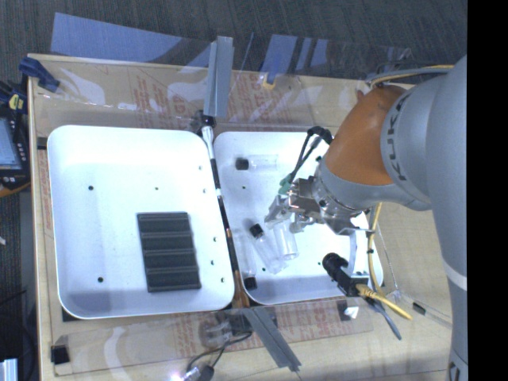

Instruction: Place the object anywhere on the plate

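Camera view, looking down on the bench: the task is standing at its opening stage. The dark ribbed plate (168,251) is lying in one white bin (95,157) and is bearing nothing. The clear plastic object (274,248) (apparently the thing to be moved, though its outline is faint) is resting well to the right of the plate, across the divide in the neighbouring bin (302,288). A small black piece (255,230) is lying between the plate and this object. The gripper (287,206) is hanging just above the clear object, on its side away from the plate. Whether it is spread or closed cannot be told, and nothing is visibly being pinched. The grey arm (421,133) is reaching in from beyond the object, with its orange band (357,145) arching over the neighbouring bin and its wrist angling down toward the plate. By this reading, the grasp, the carry across to the plate and the release are all waiting to be done.
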Robot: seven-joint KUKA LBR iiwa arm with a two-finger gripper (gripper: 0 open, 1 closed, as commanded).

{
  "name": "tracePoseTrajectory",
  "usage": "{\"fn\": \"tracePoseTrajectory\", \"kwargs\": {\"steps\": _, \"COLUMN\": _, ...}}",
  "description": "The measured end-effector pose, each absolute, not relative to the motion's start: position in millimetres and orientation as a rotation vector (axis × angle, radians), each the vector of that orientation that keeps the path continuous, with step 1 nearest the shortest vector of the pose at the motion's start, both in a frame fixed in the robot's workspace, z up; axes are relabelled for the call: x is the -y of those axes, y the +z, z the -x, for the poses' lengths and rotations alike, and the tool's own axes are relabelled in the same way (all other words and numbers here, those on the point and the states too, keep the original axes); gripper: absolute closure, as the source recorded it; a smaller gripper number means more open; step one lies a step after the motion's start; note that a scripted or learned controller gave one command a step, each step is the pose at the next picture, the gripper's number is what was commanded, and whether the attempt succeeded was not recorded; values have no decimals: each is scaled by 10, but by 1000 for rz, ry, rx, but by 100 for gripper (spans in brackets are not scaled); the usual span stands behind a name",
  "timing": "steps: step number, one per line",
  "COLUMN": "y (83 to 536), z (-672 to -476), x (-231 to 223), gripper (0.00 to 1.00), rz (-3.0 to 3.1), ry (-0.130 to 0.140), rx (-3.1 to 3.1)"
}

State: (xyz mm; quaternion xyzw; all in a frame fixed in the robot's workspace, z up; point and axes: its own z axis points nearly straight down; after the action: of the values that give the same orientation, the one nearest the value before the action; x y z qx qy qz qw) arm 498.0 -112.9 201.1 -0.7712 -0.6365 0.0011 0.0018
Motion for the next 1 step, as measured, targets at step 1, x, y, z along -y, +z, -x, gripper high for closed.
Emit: {"fn": "tracePoseTrajectory", "kwargs": {"steps": 1, "y": 1904, "z": -5303, "x": 510, "gripper": 100, "rz": 2585, "ry": 4, "rx": 1779}}
